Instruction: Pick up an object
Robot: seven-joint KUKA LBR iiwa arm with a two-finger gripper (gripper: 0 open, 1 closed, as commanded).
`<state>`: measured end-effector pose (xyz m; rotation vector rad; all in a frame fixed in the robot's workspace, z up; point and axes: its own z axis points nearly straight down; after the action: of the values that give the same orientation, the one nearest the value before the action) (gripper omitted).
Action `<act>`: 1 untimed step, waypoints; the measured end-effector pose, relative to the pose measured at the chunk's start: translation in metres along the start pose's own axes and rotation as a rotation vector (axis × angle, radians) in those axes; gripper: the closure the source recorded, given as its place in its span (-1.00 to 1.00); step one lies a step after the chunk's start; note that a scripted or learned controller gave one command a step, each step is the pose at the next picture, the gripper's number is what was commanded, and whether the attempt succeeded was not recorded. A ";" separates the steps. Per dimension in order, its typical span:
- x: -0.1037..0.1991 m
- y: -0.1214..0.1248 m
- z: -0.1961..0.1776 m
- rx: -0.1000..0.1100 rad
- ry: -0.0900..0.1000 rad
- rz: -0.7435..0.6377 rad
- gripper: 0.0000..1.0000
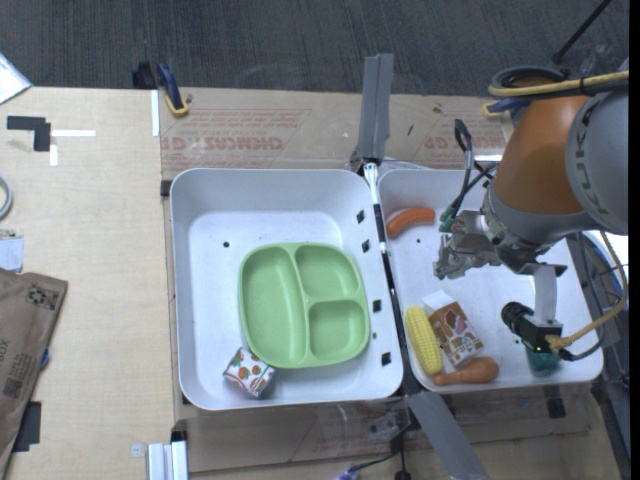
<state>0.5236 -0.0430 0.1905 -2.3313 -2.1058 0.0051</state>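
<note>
Largest in view: grey KUKA arm [590,148] with orange band, reaching in from three o'clock, wrist hanging over the right white bin [590,366]. To its nine o'clock, sharing a rim, the left white bin [200,268].

Inside the left bin, low and right of centre: a green divided plate [303,303], three compartments, lying flat. Just off the plate's seven o'clock corner, touching or nearly so: a small crumpled carton printed with red fruit [249,373].

Over the right bin's middle: the gripper [455,263], metal fingers pointing down toward seven o'clock. Cannot tell whether apart or together; too dark and cluttered there. Nothing visible between them.

On the right bin's floor, below the gripper at six o'clock: a snack packet [453,334] with a white corner and brown print, lying flat. Pressed along its nine o'clock side: a yellow corn cob [423,339], running twelve to six beside the bin's left wall. At the packet's six o'clock, near the front wall: an orange carrot-like piece [467,372], lying crosswise. Up at the bin's eleven o'clock corner, well apart from the rest: a red-orange sausage [410,220].

At five o'clock of the wrist: a black cylindrical fitting [520,320] and a teal piece [543,358] near the right bin's front wall.
</note>
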 end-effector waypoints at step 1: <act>0.000 0.000 0.000 0.000 0.000 0.000 -1.00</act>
<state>0.5236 -0.0430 0.1905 -2.3312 -2.1058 0.0052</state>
